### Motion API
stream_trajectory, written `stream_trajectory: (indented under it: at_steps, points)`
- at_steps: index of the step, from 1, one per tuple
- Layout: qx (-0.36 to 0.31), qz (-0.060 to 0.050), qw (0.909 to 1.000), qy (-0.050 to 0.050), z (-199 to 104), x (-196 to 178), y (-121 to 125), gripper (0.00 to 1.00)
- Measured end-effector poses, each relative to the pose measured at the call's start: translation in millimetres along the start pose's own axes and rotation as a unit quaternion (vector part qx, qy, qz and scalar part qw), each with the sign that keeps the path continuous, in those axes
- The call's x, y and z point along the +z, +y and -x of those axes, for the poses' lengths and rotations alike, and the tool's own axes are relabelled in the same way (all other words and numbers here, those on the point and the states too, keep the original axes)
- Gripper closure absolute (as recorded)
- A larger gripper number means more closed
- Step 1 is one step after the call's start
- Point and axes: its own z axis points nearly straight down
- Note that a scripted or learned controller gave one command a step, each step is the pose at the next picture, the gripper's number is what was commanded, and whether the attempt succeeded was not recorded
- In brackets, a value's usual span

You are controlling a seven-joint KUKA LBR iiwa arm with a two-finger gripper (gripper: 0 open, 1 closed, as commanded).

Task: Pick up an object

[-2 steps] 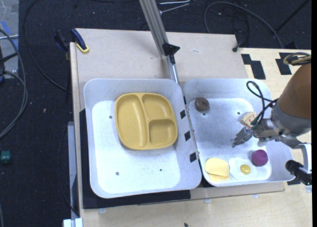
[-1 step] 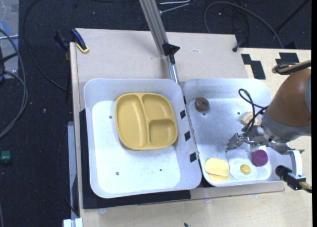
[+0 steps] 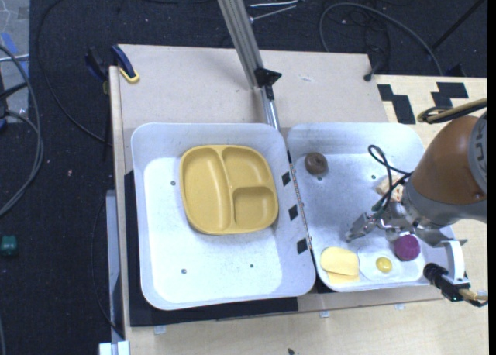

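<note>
In the right bin (image 3: 349, 144) lie a brown round piece (image 3: 315, 163) near the back left, a pale yellow block (image 3: 339, 262) at the front, a small yellow round piece (image 3: 384, 265) beside it, and a purple ball (image 3: 406, 247) further right. My gripper (image 3: 363, 227) reaches in from the right, low over the bin floor, just above the yellow block and left of the purple ball. Its fingers look spread, with nothing between them. The arm's orange band (image 3: 457, 160) covers the bin's right side.
The left bin (image 3: 155, 214) holds a yellow divided plate (image 3: 229, 188). A metal pole (image 3: 240, 28) slants up from the divider between the bins. Black cable (image 3: 384, 161) loops over the right bin near the wrist. Bench edge lies just in front of both bins.
</note>
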Motion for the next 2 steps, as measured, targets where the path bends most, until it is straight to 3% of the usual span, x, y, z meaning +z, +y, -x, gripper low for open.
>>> stream_trajectory:
  at_steps: [1, 2]
  points:
    - [0.001, 0.003, 1.0000, -0.002, 1.4, -12.3, 1.7, 1.00]
    - [-0.001, 0.001, 1.0000, -0.001, 7.3, -73.7, 0.8, 1.00]
